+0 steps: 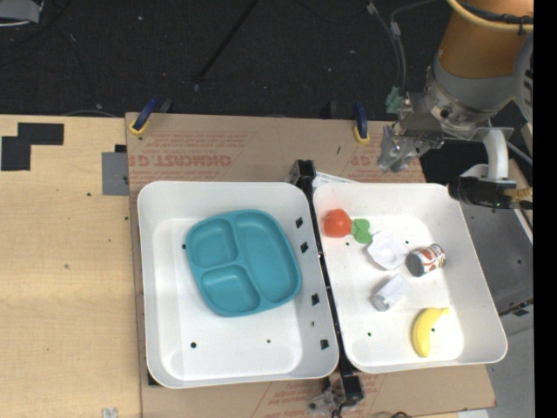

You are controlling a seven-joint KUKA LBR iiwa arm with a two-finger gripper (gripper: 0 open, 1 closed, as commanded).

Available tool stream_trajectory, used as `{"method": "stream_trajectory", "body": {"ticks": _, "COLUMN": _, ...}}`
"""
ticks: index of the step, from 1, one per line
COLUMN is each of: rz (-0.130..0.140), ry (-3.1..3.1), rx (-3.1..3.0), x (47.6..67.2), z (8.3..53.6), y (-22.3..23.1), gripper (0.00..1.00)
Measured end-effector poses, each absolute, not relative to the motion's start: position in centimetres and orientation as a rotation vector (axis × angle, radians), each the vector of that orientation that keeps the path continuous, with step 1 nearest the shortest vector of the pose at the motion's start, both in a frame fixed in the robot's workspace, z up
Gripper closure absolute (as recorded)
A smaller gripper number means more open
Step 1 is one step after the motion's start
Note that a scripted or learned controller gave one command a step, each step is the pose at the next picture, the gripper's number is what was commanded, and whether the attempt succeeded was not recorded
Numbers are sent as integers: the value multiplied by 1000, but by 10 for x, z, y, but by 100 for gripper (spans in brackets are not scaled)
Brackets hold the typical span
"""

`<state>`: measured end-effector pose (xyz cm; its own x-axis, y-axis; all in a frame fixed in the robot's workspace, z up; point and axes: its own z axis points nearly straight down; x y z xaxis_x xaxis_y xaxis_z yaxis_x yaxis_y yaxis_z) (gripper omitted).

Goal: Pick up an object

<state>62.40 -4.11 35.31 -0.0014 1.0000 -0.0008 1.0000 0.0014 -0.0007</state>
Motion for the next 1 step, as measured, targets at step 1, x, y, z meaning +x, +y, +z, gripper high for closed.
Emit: {"method": "stream_trajectory", "body": {"ticks": 1, "rz": -2, "ry": 2224, "rx": 2219, "x": 624, "z": 353, "y": -41, "gripper": 0}}
